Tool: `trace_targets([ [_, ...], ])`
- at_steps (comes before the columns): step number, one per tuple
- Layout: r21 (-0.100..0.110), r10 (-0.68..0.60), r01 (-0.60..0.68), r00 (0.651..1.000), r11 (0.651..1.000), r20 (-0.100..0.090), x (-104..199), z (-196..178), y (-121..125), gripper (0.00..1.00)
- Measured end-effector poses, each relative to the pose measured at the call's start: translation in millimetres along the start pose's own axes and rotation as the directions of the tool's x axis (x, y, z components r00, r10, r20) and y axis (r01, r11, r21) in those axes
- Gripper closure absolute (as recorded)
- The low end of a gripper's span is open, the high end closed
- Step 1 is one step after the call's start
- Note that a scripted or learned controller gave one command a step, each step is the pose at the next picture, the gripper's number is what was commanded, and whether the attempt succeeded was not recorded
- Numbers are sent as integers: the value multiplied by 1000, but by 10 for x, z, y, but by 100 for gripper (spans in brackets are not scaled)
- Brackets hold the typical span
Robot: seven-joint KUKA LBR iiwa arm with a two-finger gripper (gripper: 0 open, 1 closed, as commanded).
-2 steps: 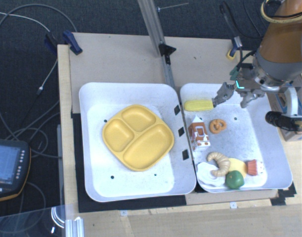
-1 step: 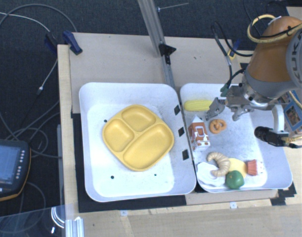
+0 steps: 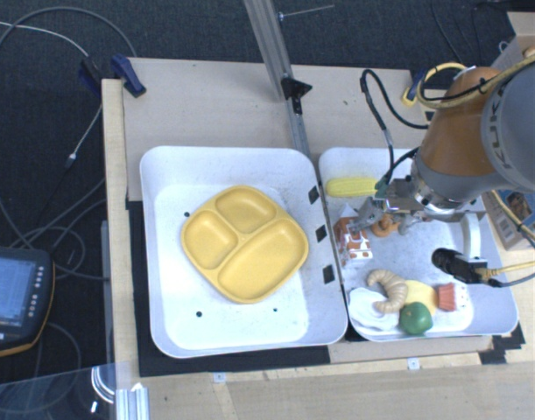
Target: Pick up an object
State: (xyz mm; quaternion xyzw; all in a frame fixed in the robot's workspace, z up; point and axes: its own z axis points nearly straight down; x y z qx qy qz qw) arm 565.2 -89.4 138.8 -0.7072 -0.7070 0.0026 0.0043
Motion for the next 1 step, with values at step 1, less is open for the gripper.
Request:
trace_targets([
  [1, -23, -2, 2, 1000, 1000, 2, 1, 272, 55, 0],
])
